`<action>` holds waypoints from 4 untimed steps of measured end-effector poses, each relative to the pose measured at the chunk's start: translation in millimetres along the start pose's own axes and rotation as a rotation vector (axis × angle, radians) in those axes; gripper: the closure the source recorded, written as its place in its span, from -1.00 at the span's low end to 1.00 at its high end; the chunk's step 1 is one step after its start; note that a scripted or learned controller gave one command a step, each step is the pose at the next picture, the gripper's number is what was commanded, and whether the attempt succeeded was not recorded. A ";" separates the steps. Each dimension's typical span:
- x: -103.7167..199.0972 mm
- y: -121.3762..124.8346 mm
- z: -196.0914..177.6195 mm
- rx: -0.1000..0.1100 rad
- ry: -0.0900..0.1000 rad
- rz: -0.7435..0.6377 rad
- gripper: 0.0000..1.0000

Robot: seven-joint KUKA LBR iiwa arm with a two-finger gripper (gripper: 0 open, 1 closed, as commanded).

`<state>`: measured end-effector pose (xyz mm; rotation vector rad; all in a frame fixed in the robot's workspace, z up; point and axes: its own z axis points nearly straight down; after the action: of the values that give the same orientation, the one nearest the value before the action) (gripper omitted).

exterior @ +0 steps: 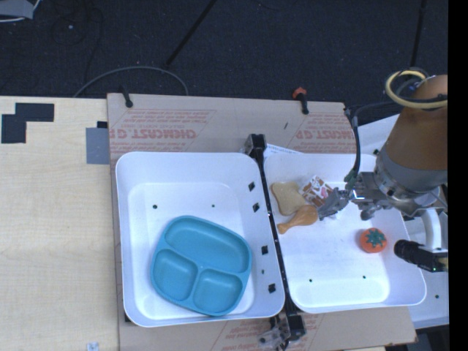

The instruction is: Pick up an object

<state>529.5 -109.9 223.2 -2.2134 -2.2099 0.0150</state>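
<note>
My arm: I reached in from the right, low over the right bin.
My gripper: it sat at the bin's upper middle, right against the toys; whether it was released or clenched, I could not tell.
Drumstick toy: it lay tan and slanted, just left of my gripper, beside a pale flat piece.
Patterned toy: just above my gripper.
Orange toy: apart, near my wrist.
Left bin: it held a blue divided plate.
</note>
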 end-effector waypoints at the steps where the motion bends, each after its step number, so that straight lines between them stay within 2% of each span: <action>1: -0.2 2.4 -6.4 -0.012 -0.002 -0.002 -1.00; 3: 8.0 15.5 115.5 -0.008 -0.001 -0.001 -1.00; 4: 8.9 15.3 136.6 -0.011 -0.002 0.000 -1.00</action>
<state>542.5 -100.6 86.4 -2.2203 -2.2161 0.0044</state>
